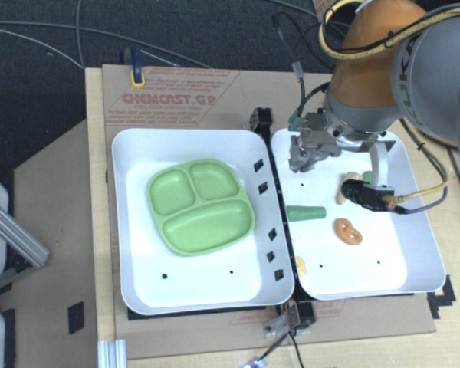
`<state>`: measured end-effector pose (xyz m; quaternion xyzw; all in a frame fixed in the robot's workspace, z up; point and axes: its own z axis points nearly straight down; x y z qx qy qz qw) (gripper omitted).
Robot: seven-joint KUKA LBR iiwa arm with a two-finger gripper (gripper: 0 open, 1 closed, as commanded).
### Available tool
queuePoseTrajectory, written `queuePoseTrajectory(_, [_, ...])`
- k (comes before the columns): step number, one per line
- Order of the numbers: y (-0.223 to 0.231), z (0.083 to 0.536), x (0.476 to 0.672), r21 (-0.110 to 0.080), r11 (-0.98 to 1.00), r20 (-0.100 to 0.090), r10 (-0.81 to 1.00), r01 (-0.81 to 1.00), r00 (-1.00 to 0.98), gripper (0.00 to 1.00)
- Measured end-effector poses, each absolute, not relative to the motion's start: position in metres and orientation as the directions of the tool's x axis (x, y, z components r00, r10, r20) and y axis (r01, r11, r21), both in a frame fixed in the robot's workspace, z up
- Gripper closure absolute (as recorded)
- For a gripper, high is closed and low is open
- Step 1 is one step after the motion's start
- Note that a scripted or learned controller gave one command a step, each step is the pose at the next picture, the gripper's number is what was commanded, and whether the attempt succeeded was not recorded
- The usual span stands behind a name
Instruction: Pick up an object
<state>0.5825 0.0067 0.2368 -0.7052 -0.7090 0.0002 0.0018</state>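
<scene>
Three small things lie in the right bin [414, 271]: a green stick [306, 213] by the left wall, an orange pretzel toy [349, 231] nearer the middle, and a tiny yellow bit [300, 266] at the front. I see my gripper [303, 162] above the green stick, not touching it. I think I am lining up, and next I must go down. I cannot tell if the jaws are spread. The arm [383, 52] hides the bin's back part.

Glossy green plastic plate [202, 206]
</scene>
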Motion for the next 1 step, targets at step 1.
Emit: queuePoseTrajectory(1, [0.0579,0.2423,0.5915,0.002,0.004,0.001,1.0,1.0,-0.004,1.0])
